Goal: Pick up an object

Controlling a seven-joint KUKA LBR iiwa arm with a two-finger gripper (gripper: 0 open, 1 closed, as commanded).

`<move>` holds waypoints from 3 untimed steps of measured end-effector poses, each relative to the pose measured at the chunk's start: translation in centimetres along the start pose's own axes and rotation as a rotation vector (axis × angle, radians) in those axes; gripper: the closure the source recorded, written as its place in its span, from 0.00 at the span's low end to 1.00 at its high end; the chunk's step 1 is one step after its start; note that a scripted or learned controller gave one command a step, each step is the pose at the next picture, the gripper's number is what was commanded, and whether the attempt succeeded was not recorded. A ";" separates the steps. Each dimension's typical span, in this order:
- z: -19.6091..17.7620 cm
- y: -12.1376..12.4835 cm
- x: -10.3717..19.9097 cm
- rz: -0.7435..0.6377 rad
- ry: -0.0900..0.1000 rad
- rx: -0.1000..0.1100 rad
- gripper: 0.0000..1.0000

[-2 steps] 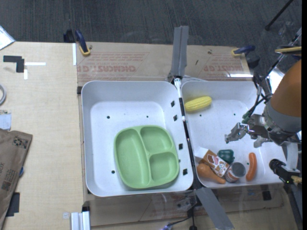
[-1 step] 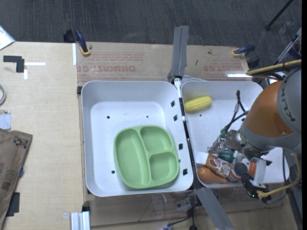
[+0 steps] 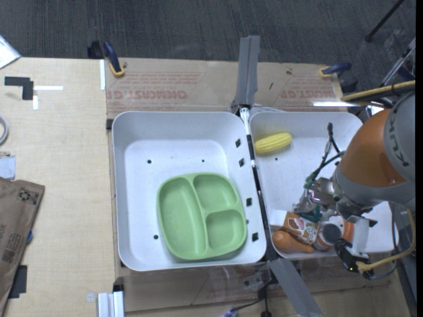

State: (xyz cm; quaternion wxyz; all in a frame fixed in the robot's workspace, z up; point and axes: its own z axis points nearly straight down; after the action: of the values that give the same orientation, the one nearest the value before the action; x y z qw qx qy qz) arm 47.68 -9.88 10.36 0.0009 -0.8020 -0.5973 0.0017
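Left bin (image 3: 132,177): green divided plate (image 3: 200,214). Right bin (image 3: 291,170): yellow corn cob (image 3: 273,143) near the far wall, long axis roughly left-right — orange carrot-like piece (image 3: 291,242) at the near edge, just left of the end effector (image 3: 316,224). Open or closed — cannot tell.

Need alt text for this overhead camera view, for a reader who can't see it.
A grey arm with an orange band reaches from the right into the right white bin, its end effector low over a cluster of small items near the front; a yellow corn cob lies toward the back. The left white bin holds a green divided plate.
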 end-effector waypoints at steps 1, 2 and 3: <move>-3.1 0.9 -2.9 0.111 0.001 -0.001 1.00; -3.0 0.9 -2.9 0.111 0.001 -0.001 0.00; 1.3 4.8 -3.6 0.061 0.000 -0.001 0.00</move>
State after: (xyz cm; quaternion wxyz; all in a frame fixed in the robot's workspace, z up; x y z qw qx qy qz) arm 51.29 -14.70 9.07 0.0004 -0.8198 -0.5727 0.0017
